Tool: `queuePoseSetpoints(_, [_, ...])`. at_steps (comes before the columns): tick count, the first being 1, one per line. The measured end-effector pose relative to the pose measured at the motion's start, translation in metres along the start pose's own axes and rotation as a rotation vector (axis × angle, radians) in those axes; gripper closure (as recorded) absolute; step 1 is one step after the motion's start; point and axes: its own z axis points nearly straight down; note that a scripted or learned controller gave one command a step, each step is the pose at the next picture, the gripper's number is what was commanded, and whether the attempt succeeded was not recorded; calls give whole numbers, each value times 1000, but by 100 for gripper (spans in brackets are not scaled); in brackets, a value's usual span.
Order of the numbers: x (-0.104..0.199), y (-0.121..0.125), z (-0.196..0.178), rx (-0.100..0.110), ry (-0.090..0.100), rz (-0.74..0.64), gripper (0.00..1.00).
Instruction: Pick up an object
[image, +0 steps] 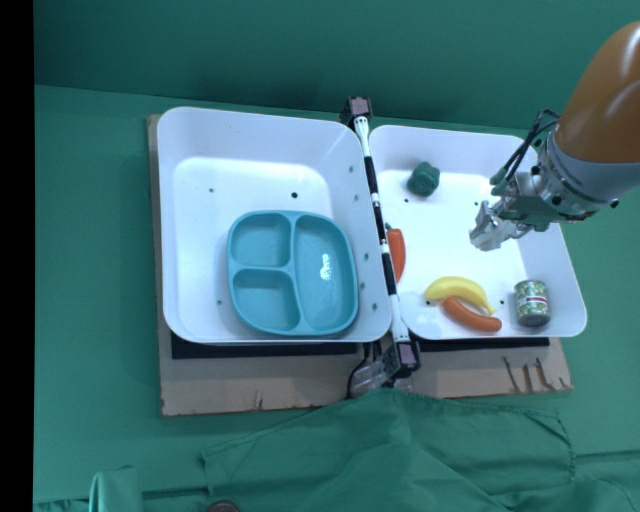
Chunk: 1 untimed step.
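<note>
Five small things lie in the right bin (560, 262), and any of them could be the one to pick. We see a dark green lump (423, 179) toward twelve o'clock of that bin's floor, resting alone on the white. At nine o'clock an orange carrot (397, 253) lies lengthwise against the bin's inner wall, just beside the black-and-white divider (375, 205) that runs between the two bins. Toward six o'clock a banana (459, 291) curves over a red sausage (471, 315); the two seem to touch, the sausage on the side nearer us. At five o'clock, near the corner, a small jar (532, 302) with a green label lies apart from the rest.

We find the gripper (489, 232) hanging over the bin at about three o'clock from its centre, between the lump and the jar and touching neither. Nothing shows between its fingers, and we cannot tell from this slant whether they stand apart or together. Behind it the grey wrist and orange band of the arm (600, 110) run off to two o'clock.

We see the left bin (190, 150) holding a teal divided plate (292, 273), set toward that bin's five o'clock. Both bins sit on a cardboard sheet (250, 395) over green cloth (90, 300), with a rumpled fold at six o'clock.
</note>
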Motion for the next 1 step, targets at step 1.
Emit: queuePoseSetpoints(1, [-73,-25,62,-1,-2,1,100])
